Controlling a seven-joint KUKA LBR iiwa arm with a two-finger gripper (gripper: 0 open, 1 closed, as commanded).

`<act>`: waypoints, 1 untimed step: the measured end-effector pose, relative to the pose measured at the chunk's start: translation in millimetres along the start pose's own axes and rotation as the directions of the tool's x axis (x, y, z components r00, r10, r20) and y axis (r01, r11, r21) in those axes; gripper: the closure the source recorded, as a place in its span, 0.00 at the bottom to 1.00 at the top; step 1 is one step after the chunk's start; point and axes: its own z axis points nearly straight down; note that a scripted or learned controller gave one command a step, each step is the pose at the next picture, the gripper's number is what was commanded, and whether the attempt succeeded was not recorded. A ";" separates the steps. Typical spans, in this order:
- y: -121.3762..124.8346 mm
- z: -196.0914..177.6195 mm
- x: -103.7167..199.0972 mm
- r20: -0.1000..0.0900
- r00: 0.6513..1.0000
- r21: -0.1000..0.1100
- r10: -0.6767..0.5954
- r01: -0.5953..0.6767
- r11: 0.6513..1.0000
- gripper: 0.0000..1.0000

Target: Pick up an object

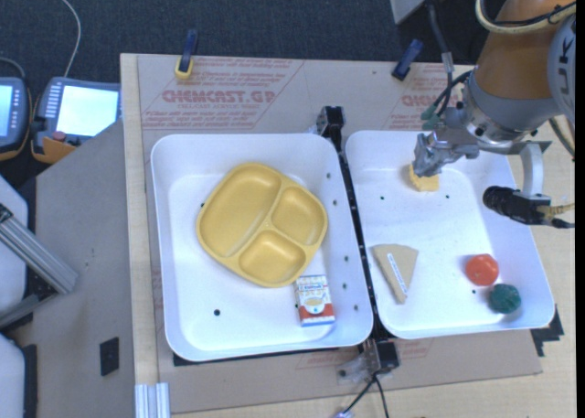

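Robotics lab, clamped bench board [274, 87], teach pendant [78, 110], loose cables [55, 5]

Arm [526, 50]: rounded orange band, glossy, w/ grey housing below it; dark letters partly visible on grey shell at the edge, not legible. Wrist section grey/silver metal, approx. cylindrical. Black cable [437, 18] runs along upper side; thin pale loop cable over orange band. Gripper [426, 166]: small, grey metal, blocky, w/ dark fittings. Screws and fine markings too small to make out.
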 end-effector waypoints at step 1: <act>16.3 7.0 54.3 0.000 1.000 0.000 0.000 0.000 1.000 1.00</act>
